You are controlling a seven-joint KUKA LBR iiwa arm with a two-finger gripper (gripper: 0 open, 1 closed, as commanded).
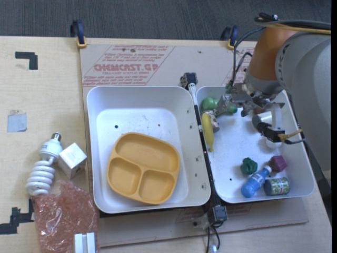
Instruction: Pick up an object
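Note:
The right bin [231,157] holds a yellow banana [208,132] along its left wall, with a green round object [209,103] at the banana's top end. Near the bin's front right lie a dark green lump [249,166], a blue bottle [255,183], a purple piece [278,163] and a small can [277,185]. My gripper [227,107] is low in the back of the right bin, just right of the green round object and above the banana's tip. The grey arm with its orange band [268,51] reaches in from the right.
A yellow divided plate [143,167] lies in the left bin [100,115]. Left of the bins, on the bench, are a spiral light bulb [42,167], a white cube [72,157] and a pink mesh bag [66,210]. Clamps hold the cardboard at the back.

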